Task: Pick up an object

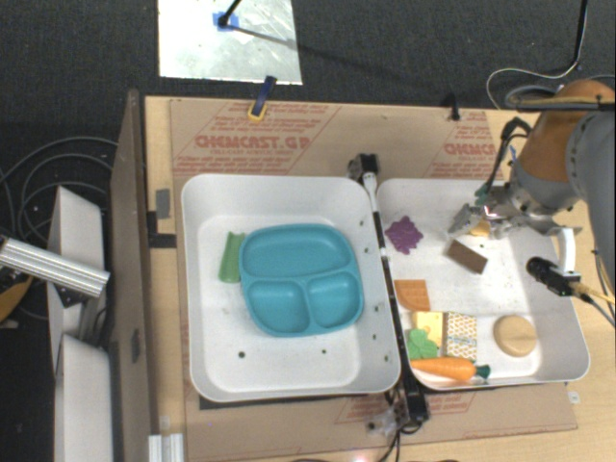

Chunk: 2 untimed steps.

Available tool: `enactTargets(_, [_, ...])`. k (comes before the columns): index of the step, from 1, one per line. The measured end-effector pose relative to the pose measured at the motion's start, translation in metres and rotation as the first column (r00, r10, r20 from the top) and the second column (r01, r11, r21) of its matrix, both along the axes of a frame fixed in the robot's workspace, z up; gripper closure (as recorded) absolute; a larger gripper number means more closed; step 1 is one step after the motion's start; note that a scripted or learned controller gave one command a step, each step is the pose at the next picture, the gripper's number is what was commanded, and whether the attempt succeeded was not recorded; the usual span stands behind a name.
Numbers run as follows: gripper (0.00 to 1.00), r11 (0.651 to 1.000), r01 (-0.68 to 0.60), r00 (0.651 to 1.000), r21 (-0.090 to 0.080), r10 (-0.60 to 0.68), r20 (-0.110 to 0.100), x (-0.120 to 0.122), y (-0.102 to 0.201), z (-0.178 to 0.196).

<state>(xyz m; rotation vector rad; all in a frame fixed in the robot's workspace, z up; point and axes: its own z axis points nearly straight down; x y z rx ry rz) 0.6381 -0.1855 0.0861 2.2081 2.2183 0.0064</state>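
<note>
Brown block (pixel 468 255) is lying tilted in the upper part of the right bin (pixel 568 354), and it looks like the likeliest target, since the gripper (pixel 478 219) is hanging just above and beside it, near the bin's far wall. The arm (pixel 553 162) is reaching in from the right, its orange band showing above the wrist. The jaws are appearing somewhat spread, with nothing visible between them, so I judge that the approach step is in hand and no grasp is made yet. Whether the tips are touching the block is not something I can tell from this slant. Other candidates are sitting farther off: a purple piece (pixel 404 233) near the divider, an orange square (pixel 412 294), a patterned card (pixel 461 336), a green piece (pixel 421 345), a carrot (pixel 445 369) at the near wall, and a tan disc (pixel 516 335) toward the right. The left bin (pixel 207 354) is carrying a blue tray (pixel 300 279) with a green strip (pixel 230 257) beside it. The next move is probably calling for a small shift toward the block, a lowering so the jaws are straddling its narrow side, then closing and lifting. The block's tilt is risking a slip.
</note>
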Motion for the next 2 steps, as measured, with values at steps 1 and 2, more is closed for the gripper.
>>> enactTargets(1, [0.0,1.0,-0.001,1.0,0.006,0.001,-0.011,-0.021,0.025,-0.002])
enactTargets(2, [1.0,1.0,-0.004,1.0,0.004,0.004,-0.006,-0.02,0.023,0.01])
